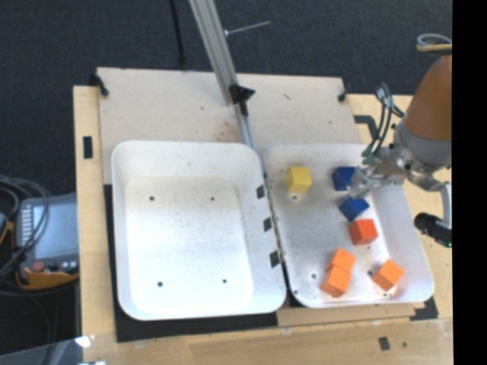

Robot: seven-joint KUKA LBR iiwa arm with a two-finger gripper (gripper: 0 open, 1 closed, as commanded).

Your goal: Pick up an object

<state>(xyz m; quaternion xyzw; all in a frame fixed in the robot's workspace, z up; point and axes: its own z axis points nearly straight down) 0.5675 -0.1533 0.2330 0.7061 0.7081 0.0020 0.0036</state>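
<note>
**Mia:** What is the biggest thing here?

**Tom:** The bench (91,204). It holds two white bins side by side. The left bin (190,158) sits by the bench's left edge. The right bin (304,280) sits by the right edge.

**Mia:** And the next biggest?

**Tom:** The arm (430,112). There is one. It is grey with orange on it, and it comes in over the bench's right edge. A long metal pole (217,44) leans over the far edge too.

**Mia:** What about the gripper?

**Tom:** The gripper (364,182) hangs low at the far right part of the right bin, right between the two blue blocks. I cannot tell if it is gripping anything or not. It is too small and blurry.

**Mia:** How many blocks are there?

**Tom:** Six, all in the right bin. Three are orange, two are blue, one is yellow.

**Mia:** Where are they?

**Tom:** The yellow block (298,179) is near the bin's far left corner. One blue block (343,177) is just beside the gripper, and the other blue block (353,207) lies just under it. One orange block (364,231) is near the right wall. The biggest orange block (338,271) is by the near edge, and the last orange block (388,274) is in the near right corner.
</note>
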